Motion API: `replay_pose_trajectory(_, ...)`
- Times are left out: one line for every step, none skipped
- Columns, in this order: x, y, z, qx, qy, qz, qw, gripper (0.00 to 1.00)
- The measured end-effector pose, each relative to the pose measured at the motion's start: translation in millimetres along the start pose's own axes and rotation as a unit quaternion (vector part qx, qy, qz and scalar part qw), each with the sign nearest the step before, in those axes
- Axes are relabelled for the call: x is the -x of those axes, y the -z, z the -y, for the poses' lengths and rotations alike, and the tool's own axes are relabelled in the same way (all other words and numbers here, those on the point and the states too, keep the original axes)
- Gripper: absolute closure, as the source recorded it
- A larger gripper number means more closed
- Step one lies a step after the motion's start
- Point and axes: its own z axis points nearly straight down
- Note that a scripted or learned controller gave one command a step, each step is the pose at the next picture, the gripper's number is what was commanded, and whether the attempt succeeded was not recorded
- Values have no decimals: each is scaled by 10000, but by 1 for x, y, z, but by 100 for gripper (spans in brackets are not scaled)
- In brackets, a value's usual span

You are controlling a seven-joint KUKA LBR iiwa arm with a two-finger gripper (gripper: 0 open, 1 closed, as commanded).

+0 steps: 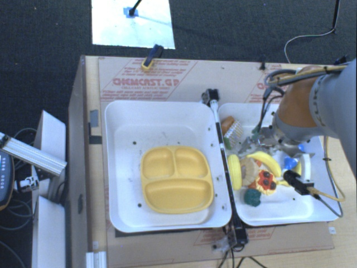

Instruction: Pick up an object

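My gripper hangs low over the right bin, just left of the arm's orange band. Below it lies a heap of toy food: a yellow banana, a yellow curved piece, an orange and red toy and a dark green piece. Behind the gripper, in the bin's back left corner, sits a brown item with a white ribbed piece. A small blue item and a yellow item lie to the right of the banana. The wrist hides part of the bin's back.
The left bin holds a yellow divided plate. A black and white bar runs along the wall between the bins. Cables trail over the right bin's right side. A yellow-tipped tool lies on the board behind the bins.
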Motion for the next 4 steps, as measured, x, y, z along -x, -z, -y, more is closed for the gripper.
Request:
replay_pose_trajectory(35,0,36,-2,-7,6,10000,0)
replay_pose_trajectory(96,133,41,25,-5,16,10000,0)
replay_pose_trajectory(38,7,52,-9,8,-4,10000,0)
replay_pose_trajectory(38,18,51,9,13,0,10000,100)
